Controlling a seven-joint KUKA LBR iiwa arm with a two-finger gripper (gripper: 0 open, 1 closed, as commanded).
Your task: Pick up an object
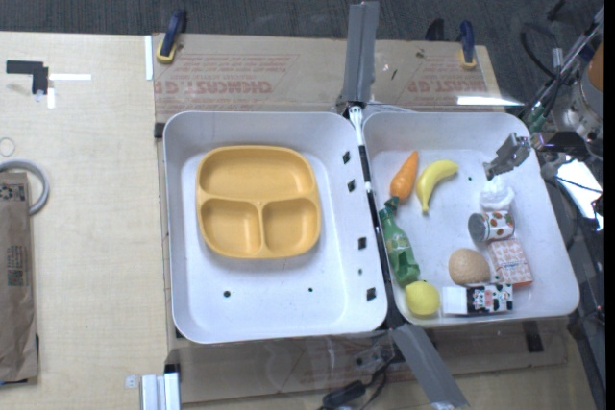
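The right bin (452, 141) holds several objects. An orange carrot (405, 175) and a yellow banana (434, 180) lie near its back left. A green bottle (398, 246) rests along the left wall, with a lemon (421, 299) in front of it. On the right side sit a small white object (497, 198), a tipped can (492, 226), a brown rounded lump (469, 266), a pink box (510, 262) and a black-and-white carton (485, 300). My gripper (502, 160) hovers at the back right of this bin, just above the white object, with nothing seen in it.
The left bin (183, 235) carries a yellow divided plate (258, 202). A grey divider bar (360, 53) runs between the bins at the back. Cables and arm parts crowd the right edge (567, 110). Cardboard (259, 72) lies behind the bins.
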